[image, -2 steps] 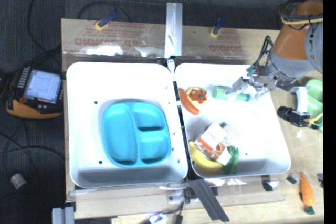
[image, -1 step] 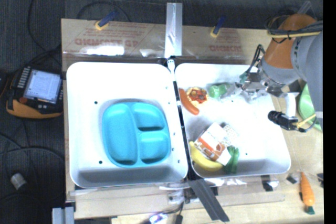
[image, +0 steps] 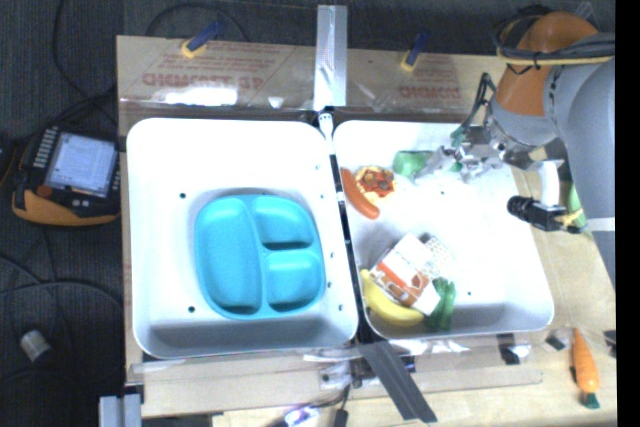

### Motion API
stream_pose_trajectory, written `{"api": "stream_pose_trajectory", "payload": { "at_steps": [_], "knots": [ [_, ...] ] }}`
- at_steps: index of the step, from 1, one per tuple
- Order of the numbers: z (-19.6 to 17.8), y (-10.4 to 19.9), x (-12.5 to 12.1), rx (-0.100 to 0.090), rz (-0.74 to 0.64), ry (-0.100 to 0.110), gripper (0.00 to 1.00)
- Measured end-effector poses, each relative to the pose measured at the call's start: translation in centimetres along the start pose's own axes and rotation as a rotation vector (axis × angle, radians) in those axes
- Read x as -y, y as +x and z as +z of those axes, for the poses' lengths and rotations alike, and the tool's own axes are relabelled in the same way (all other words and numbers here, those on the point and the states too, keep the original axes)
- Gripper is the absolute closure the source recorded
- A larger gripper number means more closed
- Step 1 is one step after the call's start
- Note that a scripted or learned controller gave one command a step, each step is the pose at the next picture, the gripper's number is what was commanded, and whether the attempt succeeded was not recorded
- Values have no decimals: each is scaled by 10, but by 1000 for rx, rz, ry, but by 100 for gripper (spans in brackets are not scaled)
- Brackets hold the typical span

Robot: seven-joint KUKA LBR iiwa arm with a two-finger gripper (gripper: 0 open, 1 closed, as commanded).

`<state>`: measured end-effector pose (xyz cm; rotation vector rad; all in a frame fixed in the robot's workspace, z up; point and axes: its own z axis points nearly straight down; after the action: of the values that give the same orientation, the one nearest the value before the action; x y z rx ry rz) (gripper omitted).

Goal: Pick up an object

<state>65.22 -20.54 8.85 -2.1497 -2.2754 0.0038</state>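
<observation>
Overhead slanted view of the bench with two white bins side by side. The arm (image: pixel 560 80), grey with an orange band, reaches in from the right and carries its gripper (image: pixel 470 158) low over the upper part of the right bin (image: pixel 500 245), just beside a small green object (image: pixel 410 161) that lies near the bin's back wall; whether the tool is open, closed or gripping anything cannot be told at this resolution. Candidate objects for the pick lie in the right bin: the green object nearest the tool, an orange-and-red item (image: pixel 368 187) against the dividing wall, and, in the near corner, a banana (image: pixel 390 303) with a white-and-orange carton (image: pixel 410 270) resting on it and a dark green piece (image: pixel 443 303) touching both. That clustered pile would likely hinder a clean grasp, whereas the green object stands apart, which plausibly explains the tool's position. The left bin (image: pixel 160 165) holds a blue compartmented tray (image: pixel 258 253). A handheld device (image: pixel 70 170) rests on the floor at left.
</observation>
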Motion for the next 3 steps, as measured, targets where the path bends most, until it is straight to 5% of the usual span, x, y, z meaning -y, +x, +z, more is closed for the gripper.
{"api": "stream_pose_trajectory", "payload": {
  "at_steps": [1, 2, 3],
  "knots": [
    [-40, 11, 45, 7, -17, -3, 0],
    [4, 21, -5, 9, -82, 8, 0],
    [6, 28, -8, 5, 125, 38, 0]
  ]
}}
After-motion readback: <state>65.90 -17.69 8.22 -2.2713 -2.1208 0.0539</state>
